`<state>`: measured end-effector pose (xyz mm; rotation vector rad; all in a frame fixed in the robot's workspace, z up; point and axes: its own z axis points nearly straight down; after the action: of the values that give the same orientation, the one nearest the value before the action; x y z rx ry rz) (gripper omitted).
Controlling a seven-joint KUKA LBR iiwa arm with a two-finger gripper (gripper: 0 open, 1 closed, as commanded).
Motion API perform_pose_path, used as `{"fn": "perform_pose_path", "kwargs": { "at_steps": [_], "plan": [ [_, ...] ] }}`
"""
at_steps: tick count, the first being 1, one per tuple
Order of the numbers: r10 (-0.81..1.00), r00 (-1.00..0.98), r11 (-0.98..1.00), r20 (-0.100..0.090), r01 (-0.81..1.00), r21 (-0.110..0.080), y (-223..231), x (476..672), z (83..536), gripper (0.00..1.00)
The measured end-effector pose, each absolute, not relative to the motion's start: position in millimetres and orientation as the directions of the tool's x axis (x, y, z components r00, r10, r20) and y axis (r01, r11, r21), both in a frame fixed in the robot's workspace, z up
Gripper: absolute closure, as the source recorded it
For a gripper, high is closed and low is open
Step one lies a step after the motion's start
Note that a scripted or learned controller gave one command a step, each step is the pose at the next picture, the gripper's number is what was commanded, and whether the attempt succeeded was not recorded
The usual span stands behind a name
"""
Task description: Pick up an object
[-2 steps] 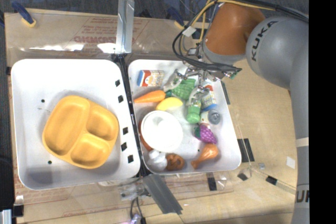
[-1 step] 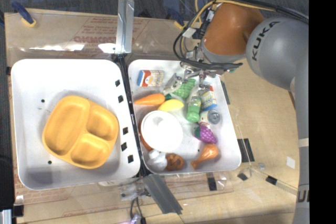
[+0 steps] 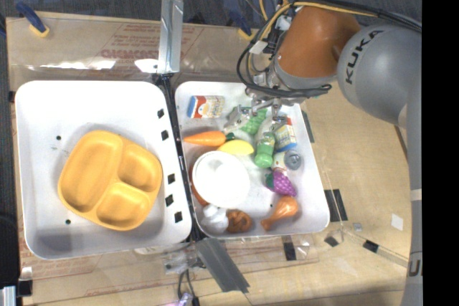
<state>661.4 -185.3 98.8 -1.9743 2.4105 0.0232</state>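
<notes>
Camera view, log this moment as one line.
arm: over right bin | gripper: above green bottle | left bin: yellow tray

Even overhead light, soft shadows; mild glare on white bins [image 3: 29,154] and plastic sheet [image 3: 93,57]; slightly soft, low-res.

Robot lab: taped bench [image 3: 358,154], bins [image 3: 29,154]
</notes>
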Motion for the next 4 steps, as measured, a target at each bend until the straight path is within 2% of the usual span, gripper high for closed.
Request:
{"fn": "perform_pose_path", "kwargs": {
  "at_steps": [1, 2, 3, 4],
  "plan": [
    [-0.997, -0.067, 0.067, -0.031, -0.998, -0.015, -183, 650.8, 101, 0.00],
    [-0.998, 0.052, -0.052, -0.023, -0.998, -0.020, -187, 628.6, 101, 0.00],
    [-0.998, 0.063, -0.063, -0.010, -0.998, -0.006, -196, 550.4, 96, 0.00],
    [-0.979, 0.205, -0.205, -0.005, -0.979, -0.005, -96, 587.3, 93, 0.00]
  ]
}}
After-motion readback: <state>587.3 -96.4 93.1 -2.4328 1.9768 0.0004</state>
